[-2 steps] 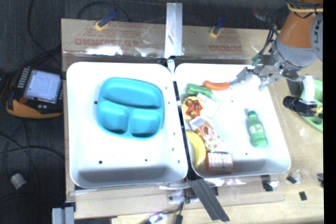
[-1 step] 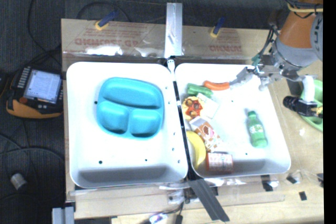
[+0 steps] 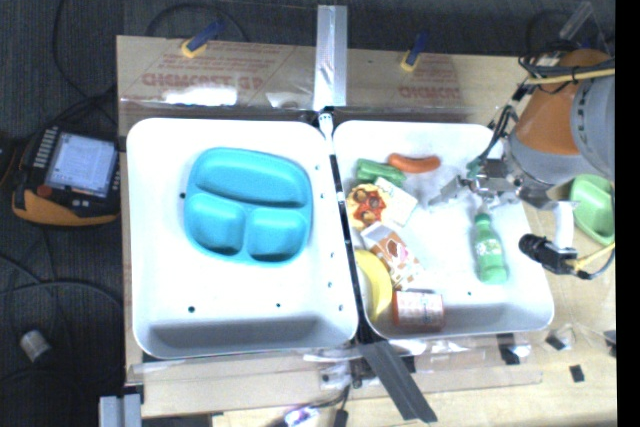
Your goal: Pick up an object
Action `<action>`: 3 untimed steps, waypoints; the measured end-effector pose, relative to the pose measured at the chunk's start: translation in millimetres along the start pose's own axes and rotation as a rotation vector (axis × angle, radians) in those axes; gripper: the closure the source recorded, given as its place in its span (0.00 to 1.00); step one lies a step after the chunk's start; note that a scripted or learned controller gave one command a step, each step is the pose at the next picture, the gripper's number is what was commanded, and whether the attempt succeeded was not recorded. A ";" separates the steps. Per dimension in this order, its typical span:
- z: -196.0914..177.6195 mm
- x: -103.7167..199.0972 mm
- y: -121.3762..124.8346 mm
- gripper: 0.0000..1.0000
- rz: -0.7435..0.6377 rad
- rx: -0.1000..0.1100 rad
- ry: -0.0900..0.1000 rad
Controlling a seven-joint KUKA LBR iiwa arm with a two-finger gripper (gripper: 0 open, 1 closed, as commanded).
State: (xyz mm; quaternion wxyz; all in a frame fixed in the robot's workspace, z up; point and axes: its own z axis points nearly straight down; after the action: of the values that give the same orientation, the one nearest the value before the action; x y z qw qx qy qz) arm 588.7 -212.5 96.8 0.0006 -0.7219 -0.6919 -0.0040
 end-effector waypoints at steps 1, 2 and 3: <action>0.1 -4.6 -41.8 0.00 -0.143 -0.005 -0.002; -1.3 -8.7 -97.9 0.00 -0.169 -0.004 0.000; -67.4 -10.9 -29.1 0.00 0.155 0.007 -0.009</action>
State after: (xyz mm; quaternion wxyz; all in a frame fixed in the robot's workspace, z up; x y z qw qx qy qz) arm 558.8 -222.6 164.0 0.0005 -0.7734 -0.6339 0.0015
